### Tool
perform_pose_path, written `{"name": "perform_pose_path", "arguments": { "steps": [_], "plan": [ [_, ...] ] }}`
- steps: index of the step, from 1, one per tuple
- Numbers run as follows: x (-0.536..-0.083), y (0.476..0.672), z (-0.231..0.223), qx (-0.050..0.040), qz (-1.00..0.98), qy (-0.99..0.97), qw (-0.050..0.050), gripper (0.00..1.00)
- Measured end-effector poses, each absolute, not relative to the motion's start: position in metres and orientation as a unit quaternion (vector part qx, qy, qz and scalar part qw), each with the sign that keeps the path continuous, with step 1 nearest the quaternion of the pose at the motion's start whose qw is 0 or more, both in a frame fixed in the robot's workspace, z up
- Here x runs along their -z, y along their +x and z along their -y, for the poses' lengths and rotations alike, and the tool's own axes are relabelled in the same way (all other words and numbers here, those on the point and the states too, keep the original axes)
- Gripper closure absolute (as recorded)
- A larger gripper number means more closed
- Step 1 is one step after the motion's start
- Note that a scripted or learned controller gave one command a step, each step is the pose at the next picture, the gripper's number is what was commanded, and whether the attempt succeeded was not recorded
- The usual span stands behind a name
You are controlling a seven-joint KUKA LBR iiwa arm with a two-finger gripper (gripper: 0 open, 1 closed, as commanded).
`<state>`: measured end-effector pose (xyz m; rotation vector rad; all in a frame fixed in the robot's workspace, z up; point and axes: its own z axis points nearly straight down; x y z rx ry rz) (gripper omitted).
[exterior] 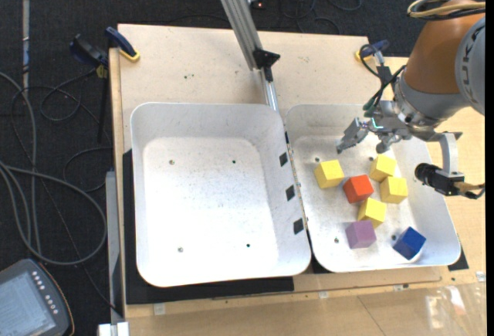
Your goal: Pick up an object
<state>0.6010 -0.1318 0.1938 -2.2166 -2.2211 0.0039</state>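
Arm comes in from the right, grey with orange band, wrist over the far end of the right bin. Gripper hangs above that bin's upper part, fingers spread apart, nothing between them. One finger points left toward the bin's middle, the other sits just above the upper yellow cube.

All blocks lie in the right bin. Yellow cube near the bin's left-centre, apart from the rest. Red cube just right of it, lower. Second yellow cube just under the fingers, close to the right finger tip; cannot tell if touching. Third yellow cube beside the red one, to its right. Fourth yellow cube below the red one. Purple cube just below that. Blue cube near the bin's near-right corner, tilted.

Left bin holds only dark specks. Both bins sit side by side on the counter. Metal pole slants across the counter's far side, ending between the bins. Clamps at the counter's far corners.
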Motion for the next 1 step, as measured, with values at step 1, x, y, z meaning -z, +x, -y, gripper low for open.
{"name": "perform_pose_path", "arguments": {
  "steps": [1],
  "plan": [
    [-0.1965, 0.6020, 0.1321, 0.0000, 0.708, -0.707, 0.000, 0.00]
  ]
}}
